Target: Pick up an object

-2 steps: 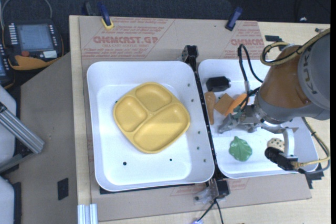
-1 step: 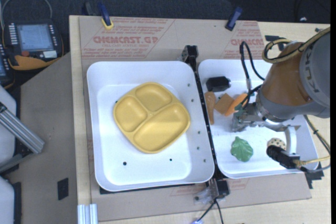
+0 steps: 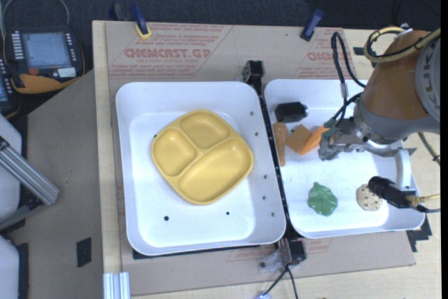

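My gripper (image 3: 330, 145) hangs low over the middle of the right bin (image 3: 350, 91), with the arm coming in from the right. Just left of it, close to or touching it, lies an orange wedge (image 3: 302, 141). A tan-orange strip (image 3: 280, 143) lies along the bin's left wall beside the wedge. A small black object (image 3: 290, 110) sits at the bin's upper left. A green lumpy piece (image 3: 322, 199) rests near the front, and a pale round cookie (image 3: 367, 197) lies to its right.
The left bin (image 3: 133, 150) holds a yellow divided plate (image 3: 202, 155) in its middle. Black clamps (image 3: 253, 71) sit on the divider between the bins. A teach pendant (image 3: 43, 56) lies off the bench at the far left.
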Motion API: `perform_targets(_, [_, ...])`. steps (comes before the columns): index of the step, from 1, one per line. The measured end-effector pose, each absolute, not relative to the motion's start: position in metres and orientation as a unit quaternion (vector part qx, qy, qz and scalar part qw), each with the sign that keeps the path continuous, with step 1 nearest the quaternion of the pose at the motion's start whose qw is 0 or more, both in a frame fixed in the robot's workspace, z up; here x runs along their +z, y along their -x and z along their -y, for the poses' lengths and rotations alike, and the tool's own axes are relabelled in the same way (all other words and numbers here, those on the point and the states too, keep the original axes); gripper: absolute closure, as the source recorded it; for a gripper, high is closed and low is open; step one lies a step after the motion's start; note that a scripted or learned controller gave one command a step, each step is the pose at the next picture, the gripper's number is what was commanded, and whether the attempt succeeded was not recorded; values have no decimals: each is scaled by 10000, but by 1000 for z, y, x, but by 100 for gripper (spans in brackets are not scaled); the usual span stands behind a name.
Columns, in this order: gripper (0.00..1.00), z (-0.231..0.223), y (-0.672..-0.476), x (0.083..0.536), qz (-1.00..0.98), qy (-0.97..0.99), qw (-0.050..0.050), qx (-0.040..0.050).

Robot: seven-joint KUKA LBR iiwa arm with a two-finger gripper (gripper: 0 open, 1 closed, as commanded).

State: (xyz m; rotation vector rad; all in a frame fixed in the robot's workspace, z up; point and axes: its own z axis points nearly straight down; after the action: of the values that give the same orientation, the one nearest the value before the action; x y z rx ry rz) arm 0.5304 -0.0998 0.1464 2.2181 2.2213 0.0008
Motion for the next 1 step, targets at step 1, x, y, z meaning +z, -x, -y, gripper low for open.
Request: perform_targets(1, [100, 110, -534, 200, -7072, -7070, 17, 2])
